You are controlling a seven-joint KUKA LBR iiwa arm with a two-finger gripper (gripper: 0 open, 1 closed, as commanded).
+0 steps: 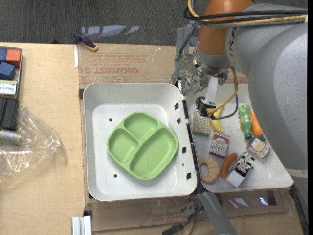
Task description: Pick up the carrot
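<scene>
Reaching in from the right, the arm sets the gripper (191, 82) over the right-hand bin's (274, 175) far-left corner, well apart from the carrot (255, 124); you cannot tell whether it is closed.

Green plate (142, 145) in left bin (103, 186); banana (215, 124), perhaps sausage (228, 164), right

Red lettering on the cardboard sheet (115, 65) looks reversed and cannot be read reliably.

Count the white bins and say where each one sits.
2. One bin sits left, holding a green plate; the other sits right with the carrot, partly under the arm.
</scene>
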